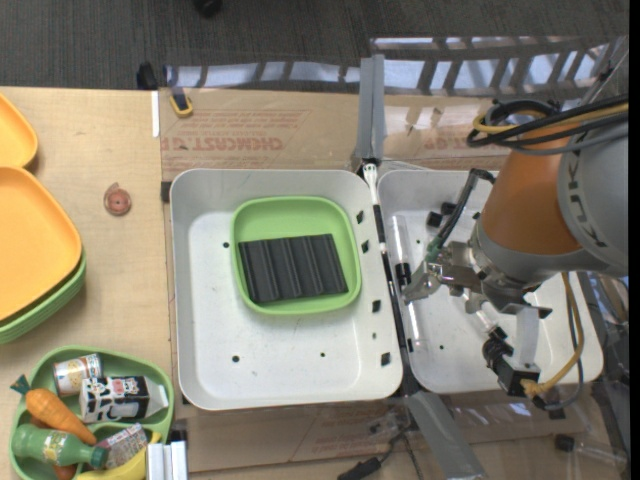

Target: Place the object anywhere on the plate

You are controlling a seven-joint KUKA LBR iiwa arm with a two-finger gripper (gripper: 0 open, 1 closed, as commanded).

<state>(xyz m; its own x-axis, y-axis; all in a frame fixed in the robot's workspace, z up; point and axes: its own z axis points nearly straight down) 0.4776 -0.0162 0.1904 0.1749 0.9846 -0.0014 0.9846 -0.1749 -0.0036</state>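
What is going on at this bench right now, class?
A grey robot arm with an orange band reaches in from the right over the right white bin. Its gripper sits low near that bin's left wall. In the left white bin a green plate already carries a dark ribbed object. Off to the left stand orange plates and a green bowl of toy food.
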